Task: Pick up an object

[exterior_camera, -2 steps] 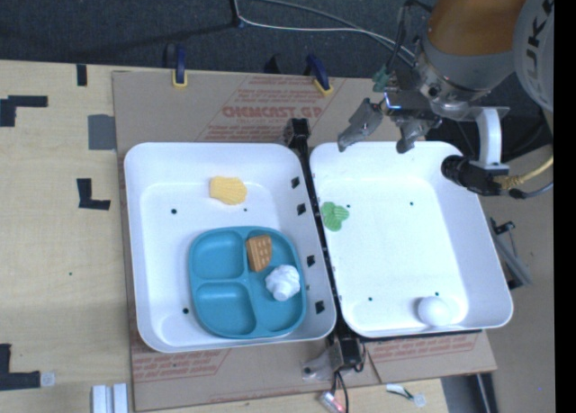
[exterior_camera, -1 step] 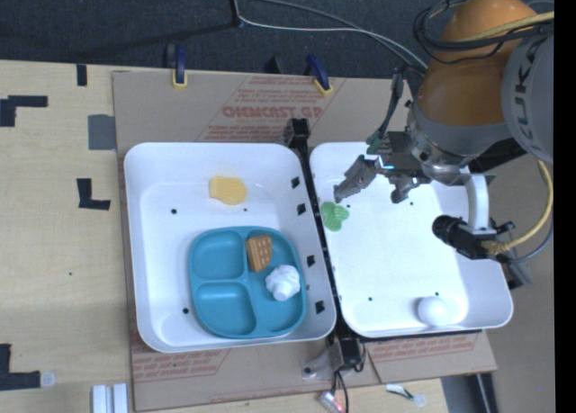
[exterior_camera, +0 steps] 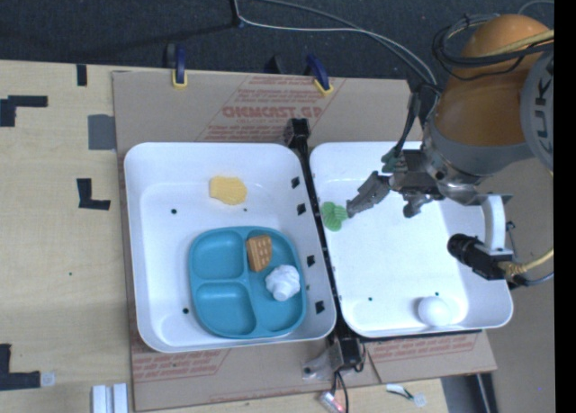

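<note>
1. Hovering over the right bin (exterior_camera: 468, 312), I am positioning my end effector (exterior_camera: 389, 197) above its upper left area, reaching in from the right.
2. I am holding the end effector released: the two fingers are spread apart, one reaching toward the green object (exterior_camera: 334, 216), the other pointing down nearer the wrist. Nothing is lying between them.
3. I am targeting the green object, which is resting on the right bin's floor just beside the divider between the bins. The nearer fingertip (exterior_camera: 353, 208) is sitting just beside it; contact cannot be confirmed from this angle.
4. I am judging the step in hand as the approach phase; the grasp is not yet made.
5. The next move is calling for a shift toward the divider so both fingers are straddling the object, then a descent and a closing. The adjacent bin wall is limiting clearance and could block one finger.
6. Alternative objects: a white ball (exterior_camera: 435, 310) is lying near the right bin's front edge. The left bin (exterior_camera: 144, 177) is holding a yellow piece (exterior_camera: 229, 190) and a blue divided tray (exterior_camera: 216, 308) carrying a brown item (exterior_camera: 259, 252) and a white item (exterior_camera: 283, 282).
7. Legible writing: red lettering on the cardboard sheet (exterior_camera: 153, 101) on the tabletop is too faint to read reliably; the letters "UK" are showing on my arm housing.
</note>
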Controlling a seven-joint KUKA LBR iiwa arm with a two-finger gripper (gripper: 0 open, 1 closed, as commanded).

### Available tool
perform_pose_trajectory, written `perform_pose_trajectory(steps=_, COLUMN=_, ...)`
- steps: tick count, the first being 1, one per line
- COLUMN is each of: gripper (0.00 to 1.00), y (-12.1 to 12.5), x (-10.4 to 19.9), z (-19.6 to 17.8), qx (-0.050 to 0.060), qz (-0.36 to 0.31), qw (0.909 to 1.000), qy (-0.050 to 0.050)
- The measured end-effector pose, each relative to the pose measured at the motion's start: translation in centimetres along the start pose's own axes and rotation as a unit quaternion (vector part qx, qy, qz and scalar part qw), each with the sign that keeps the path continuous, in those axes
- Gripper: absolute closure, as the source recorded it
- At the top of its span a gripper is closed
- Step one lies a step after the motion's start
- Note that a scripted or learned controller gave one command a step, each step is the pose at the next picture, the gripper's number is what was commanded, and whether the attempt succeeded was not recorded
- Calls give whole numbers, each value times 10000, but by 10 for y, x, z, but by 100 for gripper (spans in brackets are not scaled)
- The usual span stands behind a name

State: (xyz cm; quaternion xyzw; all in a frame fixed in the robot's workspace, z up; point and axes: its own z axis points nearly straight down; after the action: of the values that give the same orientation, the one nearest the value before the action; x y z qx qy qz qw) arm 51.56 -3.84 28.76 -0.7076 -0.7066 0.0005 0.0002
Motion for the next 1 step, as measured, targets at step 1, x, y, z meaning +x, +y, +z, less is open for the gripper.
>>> perform_pose_trajectory(steps=1, gripper=0, y=16, x=45, z=-28, qx=-13, qz=-28, qw=10000, qy=7)
